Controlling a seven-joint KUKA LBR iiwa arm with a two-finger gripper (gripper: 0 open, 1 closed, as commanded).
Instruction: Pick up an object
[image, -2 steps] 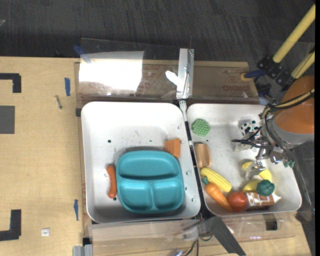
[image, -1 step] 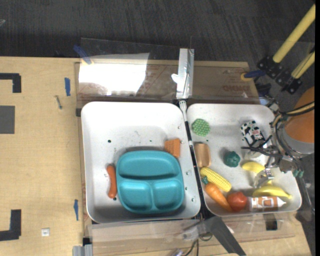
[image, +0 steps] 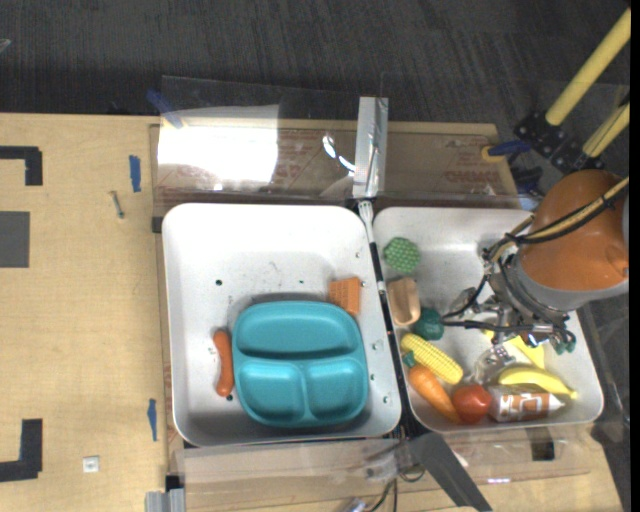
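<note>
Lying crosswise (slightly tilted): banana (image: 537, 379).

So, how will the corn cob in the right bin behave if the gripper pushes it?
The corn cob looks rounded and long, so it would probably roll sideways. It lies close to the carrot, which may stop it. It seems stiff plastic, likely light.

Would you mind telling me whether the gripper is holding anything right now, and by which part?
It cannot be told: the gripper sits low over the right bin, above the banana, with the arm's wrist covering it.
</note>
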